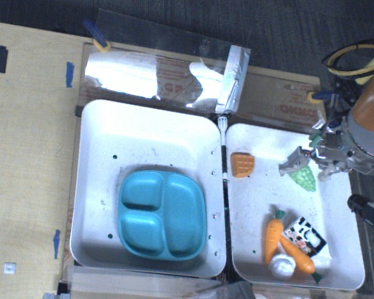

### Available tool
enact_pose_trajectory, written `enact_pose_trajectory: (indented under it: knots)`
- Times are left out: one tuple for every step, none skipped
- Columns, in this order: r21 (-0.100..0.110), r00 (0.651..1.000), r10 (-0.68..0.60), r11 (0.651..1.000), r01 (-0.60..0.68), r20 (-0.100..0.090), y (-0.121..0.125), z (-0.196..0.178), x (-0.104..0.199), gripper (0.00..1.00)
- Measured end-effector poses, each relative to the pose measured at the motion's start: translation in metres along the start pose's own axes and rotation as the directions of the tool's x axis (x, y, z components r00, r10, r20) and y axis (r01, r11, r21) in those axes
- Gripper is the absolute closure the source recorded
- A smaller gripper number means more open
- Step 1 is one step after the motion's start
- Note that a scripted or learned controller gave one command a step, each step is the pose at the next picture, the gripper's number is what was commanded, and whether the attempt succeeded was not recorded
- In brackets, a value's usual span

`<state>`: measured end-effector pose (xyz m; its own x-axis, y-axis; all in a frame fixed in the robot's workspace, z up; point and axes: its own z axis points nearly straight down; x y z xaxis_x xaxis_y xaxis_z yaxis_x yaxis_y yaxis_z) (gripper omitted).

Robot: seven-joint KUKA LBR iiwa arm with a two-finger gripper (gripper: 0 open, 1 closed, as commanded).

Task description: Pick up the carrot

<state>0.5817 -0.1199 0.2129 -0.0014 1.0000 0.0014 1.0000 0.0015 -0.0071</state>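
Note:
A carrot [272, 239] lies in the right bin [250, 190] near its front, green top pointing toward the back. A second orange carrot-like piece [299, 257] lies slanted just right of it, touching it at the front. My gripper [310, 165] hangs over the back right of the same bin, well behind the carrots. Its fingers [291, 164] stand open, spread above a green leafy item [304, 177], and nothing is gripped between them.
An orange waffle-like block [242, 164] sits at the right bin's back left. A black-and-white item [305, 236] and a white cap [283, 266] crowd the carrots. The left bin [94, 166] holds a blue divided plate [162, 213]. Yellow cables [368, 57] loop above the arm.

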Motion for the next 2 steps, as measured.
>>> enact_pose_trajectory:
  knots:
    - [0.007,1.000,0.026,1.000,-0.026,-0.001,-0.053,0.117,0.011,0.00]
    - [0.004,1.000,0.027,1.000,-0.027,0.000,-0.051,0.107,0.011,1.00]
